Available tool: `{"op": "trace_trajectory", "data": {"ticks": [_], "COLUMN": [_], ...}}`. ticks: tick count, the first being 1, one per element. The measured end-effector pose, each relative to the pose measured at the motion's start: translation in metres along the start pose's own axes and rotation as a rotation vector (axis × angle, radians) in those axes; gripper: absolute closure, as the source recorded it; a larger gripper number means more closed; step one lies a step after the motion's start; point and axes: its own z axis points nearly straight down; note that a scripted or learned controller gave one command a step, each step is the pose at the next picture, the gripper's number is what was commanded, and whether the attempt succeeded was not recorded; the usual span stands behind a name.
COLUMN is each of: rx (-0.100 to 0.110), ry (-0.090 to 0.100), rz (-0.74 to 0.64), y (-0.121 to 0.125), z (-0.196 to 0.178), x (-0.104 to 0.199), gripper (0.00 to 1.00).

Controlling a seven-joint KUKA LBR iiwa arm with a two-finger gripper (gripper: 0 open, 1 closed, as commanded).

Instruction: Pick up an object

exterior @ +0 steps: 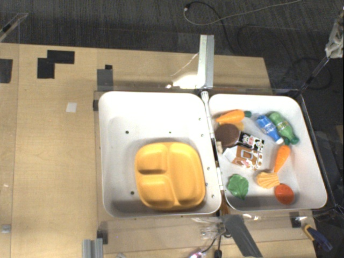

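Stuff to grab is all found in the right bin (pixel 307 168): a carrot (pixel 231 115) is laid at the back-left, a brown disc (pixel 228 134) just under it, a green bottle (pixel 284 127) beside a blue item (pixel 267 126), a red ball (pixel 284 193) up front. A yellow divided plate (pixel 170 174) is parked in the left bin (pixel 140 117).

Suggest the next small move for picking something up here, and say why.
Probably bring the arm in over the right bin, toward the tomato at its near corner. All the small items lie in that bin, and the tomato sits a little apart from the carrot and the broccoli, so it looks easiest to reach. The left bin holds a yellow tray.
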Motion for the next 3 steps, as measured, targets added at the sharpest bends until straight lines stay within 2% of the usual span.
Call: {"op": "trace_trajectory", "data": {"ticks": [2, 3], "rx": [0.001, -0.001], "ry": [0.0, 0.001], "rz": [-0.448, -0.759], "y": [0.0003, 0.003], "z": [0.0009, 0.0003], "x": [0.0002, -0.0054], "gripper": [1.0, 1.0]}}
